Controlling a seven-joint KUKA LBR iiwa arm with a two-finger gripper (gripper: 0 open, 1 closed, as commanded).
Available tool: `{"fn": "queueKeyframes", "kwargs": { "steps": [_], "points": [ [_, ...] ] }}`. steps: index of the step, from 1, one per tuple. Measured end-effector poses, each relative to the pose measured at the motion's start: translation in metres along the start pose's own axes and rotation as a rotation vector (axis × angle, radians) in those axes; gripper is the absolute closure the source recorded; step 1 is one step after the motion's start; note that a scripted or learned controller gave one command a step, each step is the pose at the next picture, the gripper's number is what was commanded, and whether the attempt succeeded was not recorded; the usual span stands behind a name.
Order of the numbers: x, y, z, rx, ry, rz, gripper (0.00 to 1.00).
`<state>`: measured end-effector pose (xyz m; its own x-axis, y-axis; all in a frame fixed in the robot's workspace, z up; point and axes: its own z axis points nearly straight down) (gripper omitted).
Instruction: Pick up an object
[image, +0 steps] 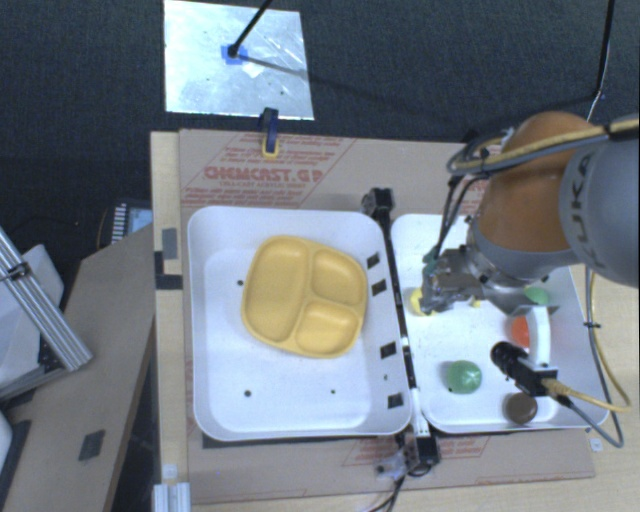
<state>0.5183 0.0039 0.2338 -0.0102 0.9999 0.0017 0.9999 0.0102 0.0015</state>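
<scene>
My gripper (437, 298) hung low at the right bin's (430, 400) left edge; the green ball (463, 376) lay just toward the front. Whether my jaws were spread, I couldn't tell.

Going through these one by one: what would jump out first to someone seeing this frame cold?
The yellow divided plate, lying alone in the left bin. Next, the grey arm with its orange band, over the right bin, its gripper low near the divider; a green object lies nearer the front.

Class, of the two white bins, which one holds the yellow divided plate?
The left bin holds the yellow divided plate; the right bin holds small items, including a green ball.
</scene>
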Motion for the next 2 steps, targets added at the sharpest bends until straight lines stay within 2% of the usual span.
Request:
{"fn": "queueKeyframes", "kwargs": {
  "steps": [1,2],
  "points": [
    [0.052,0.020,0.005,-0.001,0.000,0.000,1.00],
    [0.102,0.028,-0.001,-0.001,0.000,0.001,1.00]
  ]
}}
